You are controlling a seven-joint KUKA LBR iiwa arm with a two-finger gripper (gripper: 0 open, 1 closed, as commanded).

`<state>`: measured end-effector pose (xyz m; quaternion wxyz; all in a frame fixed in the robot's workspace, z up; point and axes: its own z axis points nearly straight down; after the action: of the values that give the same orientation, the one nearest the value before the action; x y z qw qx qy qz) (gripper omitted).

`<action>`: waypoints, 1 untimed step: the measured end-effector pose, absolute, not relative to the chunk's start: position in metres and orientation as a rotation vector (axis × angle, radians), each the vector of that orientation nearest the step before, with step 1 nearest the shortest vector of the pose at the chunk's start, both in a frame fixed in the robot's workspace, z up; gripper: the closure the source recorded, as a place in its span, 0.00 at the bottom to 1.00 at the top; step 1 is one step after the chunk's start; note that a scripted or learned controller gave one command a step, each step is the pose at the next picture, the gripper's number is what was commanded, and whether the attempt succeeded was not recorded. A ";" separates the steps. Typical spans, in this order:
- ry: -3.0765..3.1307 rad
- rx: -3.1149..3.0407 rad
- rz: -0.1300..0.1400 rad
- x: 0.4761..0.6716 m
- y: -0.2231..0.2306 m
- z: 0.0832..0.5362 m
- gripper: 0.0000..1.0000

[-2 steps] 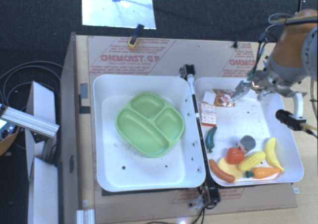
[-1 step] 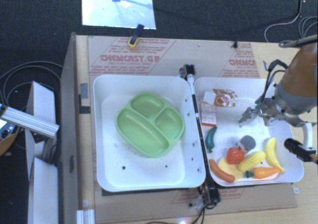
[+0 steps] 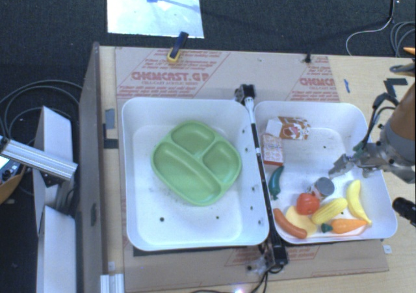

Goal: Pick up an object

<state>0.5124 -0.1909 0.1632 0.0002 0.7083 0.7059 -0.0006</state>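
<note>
Two-thirds of the way across the bench (image 3: pixel 214 67), reaching in from the right over the right bin (image 3: pixel 374 119) and hanging the gripper (image 3: pixel 344 160) low above its floor. Holding the fingers (image 3: pixel 338 167) seemingly a little apart and clamping nothing between them. Pointing down and left toward the grey round piece (image 3: pixel 323 187), near the fingertips but apart from them, in the lower middle of that bin. Crowding that piece from below: touching or almost touching the red tomato (image 3: pixel 307 203) and the yellow corn (image 3: pixel 329 210), with the banana (image 3: pixel 355 199) just beside to the right and the carrot (image 3: pixel 348 225) along the bottom wall. Judging the piece as light, stiff and smooth, probably hard plastic, so likely slipping sideways under an off-centre pinch. Favouring a grip straight across its widest part, from the upper side, away from the tomato and corn. Leaving the green divided plate (image 3: pixel 196 163) alone in the left bin (image 3: pixel 130 155), well apart.
</note>
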 end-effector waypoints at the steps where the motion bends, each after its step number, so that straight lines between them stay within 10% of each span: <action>1: 2.237 2.215 0.002 0.486 -0.103 0.131 0.00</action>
<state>0.4857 -0.1030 0.1313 -0.0033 0.7037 0.7105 0.0005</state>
